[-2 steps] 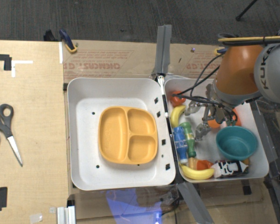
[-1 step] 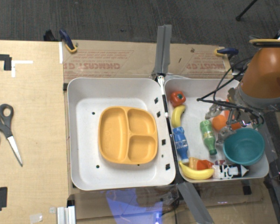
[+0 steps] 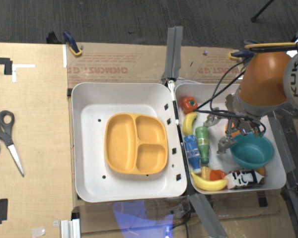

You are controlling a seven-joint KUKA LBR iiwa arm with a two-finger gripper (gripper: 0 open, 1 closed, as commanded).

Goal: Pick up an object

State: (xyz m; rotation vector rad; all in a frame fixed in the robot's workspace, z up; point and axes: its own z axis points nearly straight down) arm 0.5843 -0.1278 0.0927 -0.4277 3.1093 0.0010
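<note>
- the grey arm with its orange band (image 3: 265, 78) reached in over the right white bin (image 3: 275, 182), its hand (image 3: 232, 135) low beside the teal plastic bowl (image 3: 252, 151).
- whether the hand was spread or pressed together, i could not tell; nothing showed between its tips.
- the bowl sat just beside the hand, with a green plastic bottle (image 3: 202, 144) near on the other side.
- along the bin's left wall lay a blue wrapped packet (image 3: 190, 151), two yellow bananas (image 3: 208, 182) and a red toy tomato (image 3: 189, 103).
- the left white bin (image 3: 84, 148) held a yellow divided plastic plate (image 3: 136, 144).
- a good grasp probably needed one tip inside the bowl's rim and one outside, then a straight lift.
</note>
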